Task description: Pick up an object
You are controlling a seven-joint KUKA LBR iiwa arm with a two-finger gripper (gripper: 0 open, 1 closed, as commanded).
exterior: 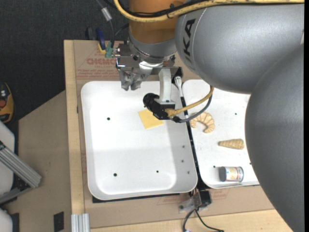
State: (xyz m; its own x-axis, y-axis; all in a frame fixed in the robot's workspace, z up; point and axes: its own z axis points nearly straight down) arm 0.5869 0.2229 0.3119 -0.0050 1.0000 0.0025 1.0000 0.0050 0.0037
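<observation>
So we've got the big grey arm with the orange band [231, 42] hogging the top right, over the brown cardboard-covered surface [75, 129] and the two shallow white bins. Taking the left white bin [130, 178] as our landmark: the right white bin [217, 180] sits touching its right wall. The claw [129, 82] hangs over the landmark bin's back edge, and we honestly can't tell whether it's clenched or released. Nothing visible in it.

Inside the landmark bin, toward the back right, lies the flat yellow square piece [151, 119]. We reckon that's the likeliest target. It looks thin and light, maybe foam or plastic, so grabbing an edge would be fiddly.

In the neighbour bin: a tan croissant-shaped toy [204, 122], a beige cone [231, 144] and a small white cylindrical bottle [230, 174].
</observation>
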